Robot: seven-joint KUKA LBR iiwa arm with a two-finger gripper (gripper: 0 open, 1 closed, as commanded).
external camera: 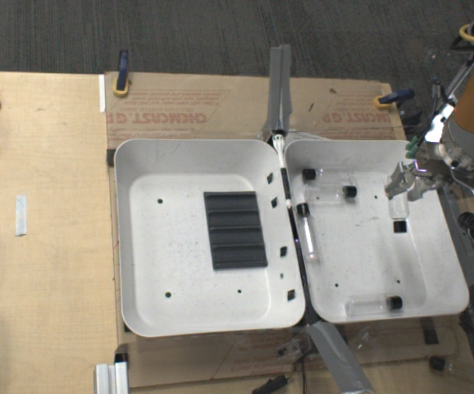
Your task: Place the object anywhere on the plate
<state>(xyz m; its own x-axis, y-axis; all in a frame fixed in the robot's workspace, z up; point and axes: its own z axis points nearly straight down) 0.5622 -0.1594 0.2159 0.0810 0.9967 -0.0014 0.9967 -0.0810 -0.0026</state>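
Dark ribbed plate (235, 230) lies flat mid left bin (139, 302), nothing on it. Gripper (403, 189) hangs over right bin (434, 298), near its far-right rim; can't tell how it's set or what the obj is. Blue clamps (122, 72) on cardboard (221, 109) behind.

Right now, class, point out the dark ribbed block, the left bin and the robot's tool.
dark ribbed block (236, 230), camera view, centre of its top.
left bin (143, 298), camera view, bare floor.
tool (403, 183), camera view, between its fingertips.
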